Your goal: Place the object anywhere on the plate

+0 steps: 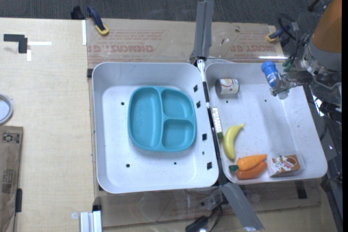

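Note:
A teal divided plate (162, 118) lies in the middle of the left bin (109, 171). My gripper (280, 89) hangs over the upper right part of the right bin (304, 122), reaching in from the right below the orange-banded wrist. A small blue object (269, 74) sits right against the gripper's upper left side; whether it is gripped or merely beside the gripper is not clear. The plate's three compartments hold nothing.
In the right bin there are a small can (228, 86) at the upper left, a banana (232, 139) near the divider, a carrot (251, 165) and a small printed box (284, 165) along the front wall. Clamps hold the cardboard behind the bins.

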Tool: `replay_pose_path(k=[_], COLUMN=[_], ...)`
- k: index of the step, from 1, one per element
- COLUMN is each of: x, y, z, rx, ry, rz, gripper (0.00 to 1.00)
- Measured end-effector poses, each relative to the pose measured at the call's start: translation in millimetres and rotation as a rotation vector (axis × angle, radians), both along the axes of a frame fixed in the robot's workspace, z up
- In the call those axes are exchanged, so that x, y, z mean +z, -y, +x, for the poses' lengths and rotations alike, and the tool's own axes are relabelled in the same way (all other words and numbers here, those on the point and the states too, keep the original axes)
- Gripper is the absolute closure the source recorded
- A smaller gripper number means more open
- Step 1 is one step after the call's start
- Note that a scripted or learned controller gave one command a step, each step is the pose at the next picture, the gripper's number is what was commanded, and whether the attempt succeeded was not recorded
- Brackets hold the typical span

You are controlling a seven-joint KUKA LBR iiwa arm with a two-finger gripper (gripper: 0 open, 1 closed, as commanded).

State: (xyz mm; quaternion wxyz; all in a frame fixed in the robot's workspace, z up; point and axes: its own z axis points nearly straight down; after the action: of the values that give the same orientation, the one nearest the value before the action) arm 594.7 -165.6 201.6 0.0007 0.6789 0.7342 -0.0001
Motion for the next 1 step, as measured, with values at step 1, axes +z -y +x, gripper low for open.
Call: replay_pose_path(k=[1], x=[11.9], y=[-78.8], z=[16.0], rx=[-0.082], ry=[-0.002], rz=[0.000], gripper=[1.00])
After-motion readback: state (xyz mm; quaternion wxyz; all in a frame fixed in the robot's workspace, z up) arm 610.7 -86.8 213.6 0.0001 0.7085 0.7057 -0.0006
